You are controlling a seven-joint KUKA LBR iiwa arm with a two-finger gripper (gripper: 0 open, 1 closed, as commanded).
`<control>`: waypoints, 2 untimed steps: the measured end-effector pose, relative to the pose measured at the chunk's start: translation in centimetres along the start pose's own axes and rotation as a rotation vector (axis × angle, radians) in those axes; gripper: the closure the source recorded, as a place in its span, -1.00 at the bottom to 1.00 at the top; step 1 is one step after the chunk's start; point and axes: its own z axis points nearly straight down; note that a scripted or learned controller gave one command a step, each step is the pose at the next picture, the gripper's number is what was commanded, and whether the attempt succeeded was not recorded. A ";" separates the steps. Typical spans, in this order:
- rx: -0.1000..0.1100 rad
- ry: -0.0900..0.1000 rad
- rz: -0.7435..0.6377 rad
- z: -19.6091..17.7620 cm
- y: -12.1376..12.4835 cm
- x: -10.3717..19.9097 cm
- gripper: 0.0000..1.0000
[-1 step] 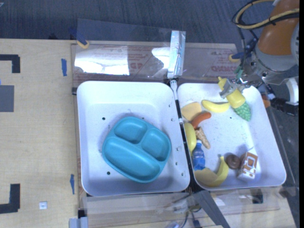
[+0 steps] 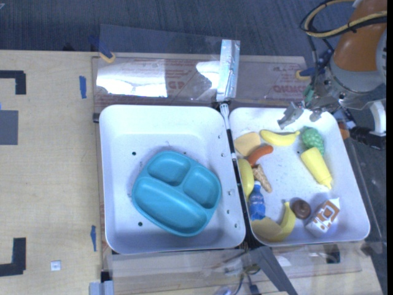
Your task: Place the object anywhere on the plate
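Blue plate [image 2: 177,192] sits in left bin [image 2: 116,128]. Tool [image 2: 301,110] hovers over right bin's [image 2: 356,217] far edge, seemingly open, gripping nothing. Nearest item: banana [image 2: 279,137]. Risk: crowded toys, so grasp may slip or snag neighbour.

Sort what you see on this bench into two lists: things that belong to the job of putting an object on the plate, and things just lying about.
Belongs to the job:
blue plate in the left bin
gripper above the right bin
toy food in the right bin, such as the banana

Just lying about:
clear plastic sheet behind the bins
blue tape marks on the bench
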 end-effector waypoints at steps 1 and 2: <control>-0.005 -0.003 -0.003 -1.2 0.2 0.1 1.00; 0.001 0.003 -0.270 2.3 -0.3 5.6 1.00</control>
